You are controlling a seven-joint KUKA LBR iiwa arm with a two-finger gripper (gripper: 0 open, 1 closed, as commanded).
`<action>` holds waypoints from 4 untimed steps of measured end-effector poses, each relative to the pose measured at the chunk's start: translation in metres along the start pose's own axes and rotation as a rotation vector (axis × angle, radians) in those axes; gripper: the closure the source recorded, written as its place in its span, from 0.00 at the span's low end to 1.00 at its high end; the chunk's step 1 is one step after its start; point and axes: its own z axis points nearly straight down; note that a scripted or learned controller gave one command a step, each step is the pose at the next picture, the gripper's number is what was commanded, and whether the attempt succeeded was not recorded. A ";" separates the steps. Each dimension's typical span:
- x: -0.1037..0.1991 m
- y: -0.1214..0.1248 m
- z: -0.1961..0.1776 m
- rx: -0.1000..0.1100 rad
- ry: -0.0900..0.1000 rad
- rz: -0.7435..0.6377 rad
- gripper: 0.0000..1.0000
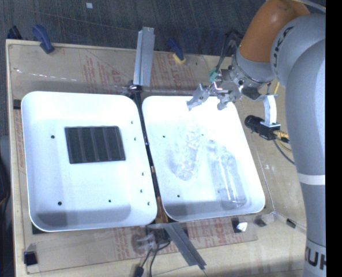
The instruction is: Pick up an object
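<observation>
On the surface (72, 56), two white bins; the gripper (208, 98) hangs spread and empty, clear bottles (228, 175) below it, likely to slip.

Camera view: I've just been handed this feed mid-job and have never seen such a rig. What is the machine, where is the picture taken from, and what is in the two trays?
The picture comes from one fixed camera above the bench, looking down at a slant. The grey machine with the orange band is a robot arm reaching in from the right. Its gripper hangs over the far edge of the right bin, with nothing visible between its jaws, which stand apart. In the right bin lie two clear, hard-to-see things: a crumpled transparent object and a clear plastic bottle lying beside it. The left bin holds a dark ribbed rectangular block.
</observation>
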 end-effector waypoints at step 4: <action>0.055 -0.162 -0.093 0.001 0.000 0.656 0.00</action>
